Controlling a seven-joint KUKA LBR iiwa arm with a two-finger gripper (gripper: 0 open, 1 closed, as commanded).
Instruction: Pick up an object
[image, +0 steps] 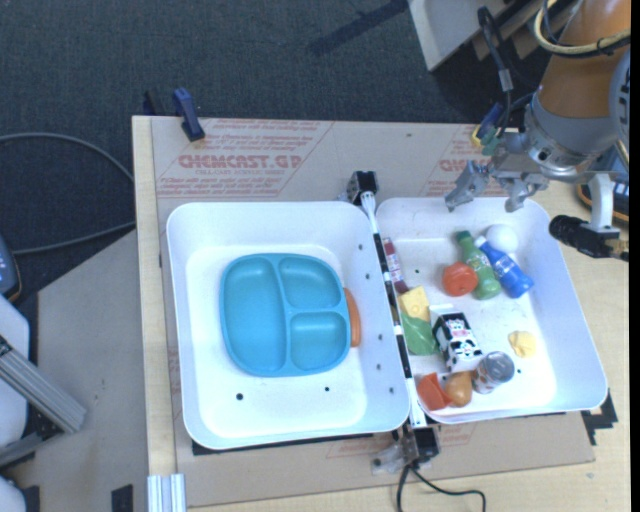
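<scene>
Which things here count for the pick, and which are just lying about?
For the pick: gripper, open above the right bin; blue bottle, green bottle, orange ball, cow-patterned box, small can.
Lying about: blue divided plate in the left bin; blue clamp.

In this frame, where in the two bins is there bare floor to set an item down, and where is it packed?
Left bin: bare floor in front of and left of the blue divided plate. Right bin: bare strip along its far wall, beneath the end effector, and a patch right of the blue bottle. Crowded: its near-left corner around the cow-print carton.
</scene>
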